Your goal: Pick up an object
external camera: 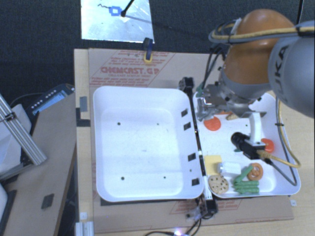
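I hung low over the right bin (280, 178), my wrist and orange band blocking the view of my gripper (205, 108), so I could not tell from above how it stood, nor whether it had anything in it. The things I might take lay in that bin: an orange-red disc (213, 124) just beneath me near the dividing wall, a yellow square (212, 162) further toward the front, a speckled cookie (217, 183) in the front corner, a green bean-like piece (246, 186) beside it with a pretzel (255, 171) resting at its top, and a small red piece (267, 144) by the black fitting (244, 145). The left bin (106, 102) was beside me. To my mind the disc was the nearest candidate; being flat, it would want a square, centred descent close to the floor, clear of the bin wall, before any lift.
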### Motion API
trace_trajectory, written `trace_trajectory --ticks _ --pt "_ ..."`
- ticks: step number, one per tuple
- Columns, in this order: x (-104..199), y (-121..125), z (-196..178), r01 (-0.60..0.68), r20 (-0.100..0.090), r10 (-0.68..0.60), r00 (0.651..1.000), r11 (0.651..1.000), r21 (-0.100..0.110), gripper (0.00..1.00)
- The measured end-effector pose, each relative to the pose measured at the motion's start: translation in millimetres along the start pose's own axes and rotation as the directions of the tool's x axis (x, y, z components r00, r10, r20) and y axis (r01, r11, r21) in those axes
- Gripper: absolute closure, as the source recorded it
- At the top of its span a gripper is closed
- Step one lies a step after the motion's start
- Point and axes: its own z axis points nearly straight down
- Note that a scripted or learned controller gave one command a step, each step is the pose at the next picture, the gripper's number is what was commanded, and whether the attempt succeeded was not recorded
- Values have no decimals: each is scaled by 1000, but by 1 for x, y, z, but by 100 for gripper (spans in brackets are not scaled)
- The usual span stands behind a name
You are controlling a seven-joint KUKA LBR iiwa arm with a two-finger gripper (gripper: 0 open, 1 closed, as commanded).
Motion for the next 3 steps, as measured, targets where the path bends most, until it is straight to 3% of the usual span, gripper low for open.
trace_trajectory --ticks 1,2,3 --pt "30 -44 20 -7 3 7 1000 1000 14 100" --pt "72 -11 26 -7 4 7 1000 1000 9 100" --pt "15 -54 -10 -18 5 18 1000 1000 9 100"
